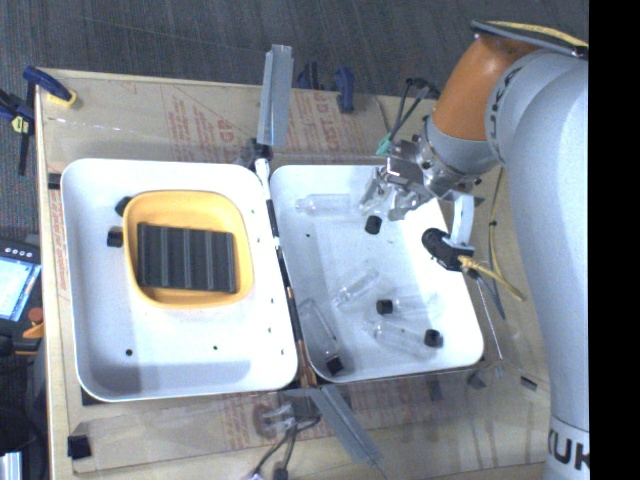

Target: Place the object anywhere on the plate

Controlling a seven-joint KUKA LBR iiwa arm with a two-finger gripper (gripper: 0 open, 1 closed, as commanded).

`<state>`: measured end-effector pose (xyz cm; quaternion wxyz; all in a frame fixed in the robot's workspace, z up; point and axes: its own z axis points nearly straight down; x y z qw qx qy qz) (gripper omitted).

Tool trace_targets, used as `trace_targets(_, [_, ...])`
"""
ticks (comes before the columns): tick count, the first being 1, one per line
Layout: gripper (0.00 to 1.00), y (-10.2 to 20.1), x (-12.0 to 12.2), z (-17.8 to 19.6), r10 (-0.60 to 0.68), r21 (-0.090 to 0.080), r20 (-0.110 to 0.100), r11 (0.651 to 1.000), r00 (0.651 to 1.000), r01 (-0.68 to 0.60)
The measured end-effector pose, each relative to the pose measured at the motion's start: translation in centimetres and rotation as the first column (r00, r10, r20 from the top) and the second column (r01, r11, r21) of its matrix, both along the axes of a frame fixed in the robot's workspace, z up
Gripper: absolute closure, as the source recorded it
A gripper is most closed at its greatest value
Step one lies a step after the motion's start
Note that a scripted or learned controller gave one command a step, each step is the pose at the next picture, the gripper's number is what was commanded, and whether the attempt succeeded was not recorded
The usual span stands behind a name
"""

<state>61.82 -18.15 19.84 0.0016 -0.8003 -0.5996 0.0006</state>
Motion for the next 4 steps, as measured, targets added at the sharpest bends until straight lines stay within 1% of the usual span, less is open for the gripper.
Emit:
trace_targets(1, [1.0,6.6,-0.3,2.7,0.057,0.0,-0.001,0.998,0.998,-0.057])
trace_targets(2, [1.0,12.6,3.8,2.5,0.245,-0.001,0.002,0.969,0.969,-0.245])
trace_targets(3, [1.0,15.5,1.2,-0.3,0.42,0.0,-0.002,0.907,0.907,-0.42])
trace_targets(4, [1.0,17.1,-0.8,-0.8,0.533,0.001,-0.003,0.846,0.846,-0.533])
